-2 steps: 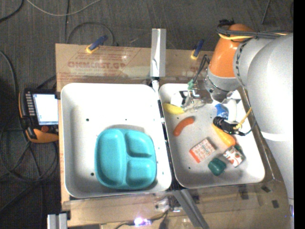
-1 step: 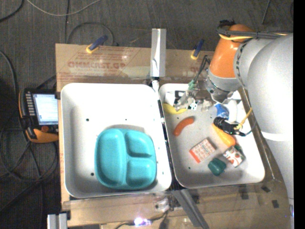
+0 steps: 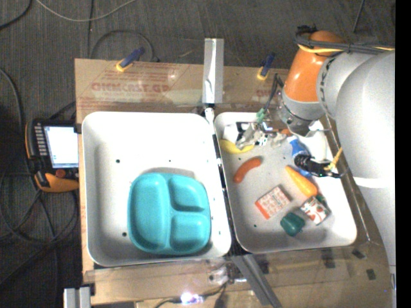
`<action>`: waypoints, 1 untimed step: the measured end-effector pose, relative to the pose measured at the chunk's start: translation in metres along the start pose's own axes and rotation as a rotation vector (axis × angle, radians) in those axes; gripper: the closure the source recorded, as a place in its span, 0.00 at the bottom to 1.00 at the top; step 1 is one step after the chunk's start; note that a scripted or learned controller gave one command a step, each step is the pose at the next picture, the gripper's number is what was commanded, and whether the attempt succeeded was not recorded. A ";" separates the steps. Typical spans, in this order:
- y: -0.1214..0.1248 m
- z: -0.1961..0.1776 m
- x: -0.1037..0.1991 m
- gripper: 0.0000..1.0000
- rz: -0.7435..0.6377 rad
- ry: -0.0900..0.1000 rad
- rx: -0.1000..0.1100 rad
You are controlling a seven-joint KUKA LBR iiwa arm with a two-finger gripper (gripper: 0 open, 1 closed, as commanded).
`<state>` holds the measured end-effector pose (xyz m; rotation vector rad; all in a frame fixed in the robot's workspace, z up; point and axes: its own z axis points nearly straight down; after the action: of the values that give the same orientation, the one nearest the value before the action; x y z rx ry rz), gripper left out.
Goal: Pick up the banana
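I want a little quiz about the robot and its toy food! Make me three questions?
1. True or false: the banana lies in the right bin.
2. Which thing sits in the left bin: A) teal tray, B) carrot, C) hot dog?
3. Fill in: the gripper is right beside the ____.

Key: 1 true. 2 A. 3 banana.

Teal tray, sausage, carrot, possibly cartons
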<state>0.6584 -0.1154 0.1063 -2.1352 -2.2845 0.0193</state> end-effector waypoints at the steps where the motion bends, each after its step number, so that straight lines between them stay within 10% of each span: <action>1: -0.003 0.008 -0.006 0.00 0.091 0.014 0.007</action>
<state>0.6558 -0.1215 0.0980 -2.2267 -2.1746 0.0133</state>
